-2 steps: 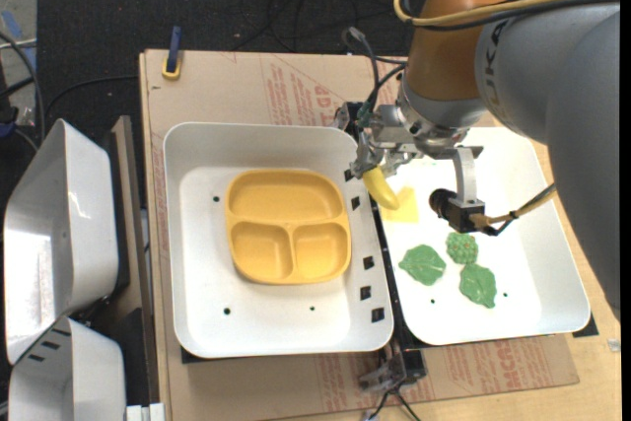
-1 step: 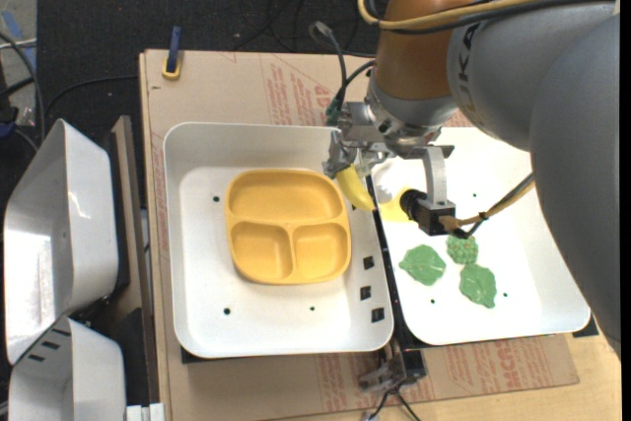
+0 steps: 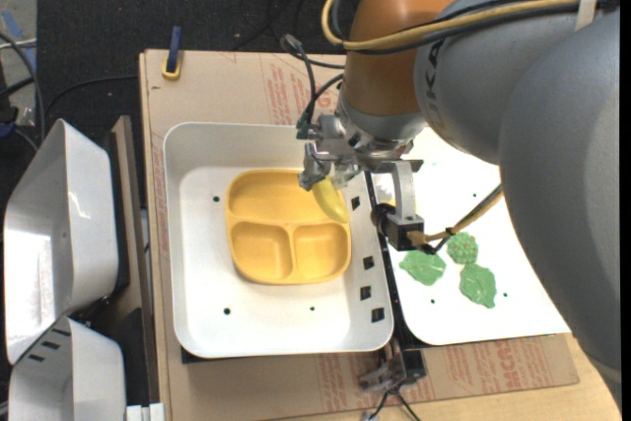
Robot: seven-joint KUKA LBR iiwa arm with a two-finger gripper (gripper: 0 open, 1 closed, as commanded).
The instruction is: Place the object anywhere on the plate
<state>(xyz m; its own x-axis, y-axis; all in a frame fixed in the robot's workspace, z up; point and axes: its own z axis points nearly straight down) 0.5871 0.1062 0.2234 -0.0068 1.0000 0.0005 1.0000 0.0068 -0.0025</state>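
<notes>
The gripper (image 3: 325, 175) hangs over the plate (image 3: 286, 234) at about its 1 o'clock edge, and a small yellow banana (image 3: 329, 201) pokes down from between the fingers, which look closed on its upper end; the hold seems real, though the contact itself is partly hidden by the metal. The banana hangs tilted, its free tip just above or touching the plate's rim, in the left bin (image 3: 197, 212). It is likely a light, stiff plastic toy with a smooth, curved skin, so it could swivel or slip in a pinch near the end; a grip across the thicker middle would be steadier. At 3 to 4 o'clock from the plate, in the right bin (image 3: 523, 311), lie green leafy pieces (image 3: 463, 271), well apart
</notes>
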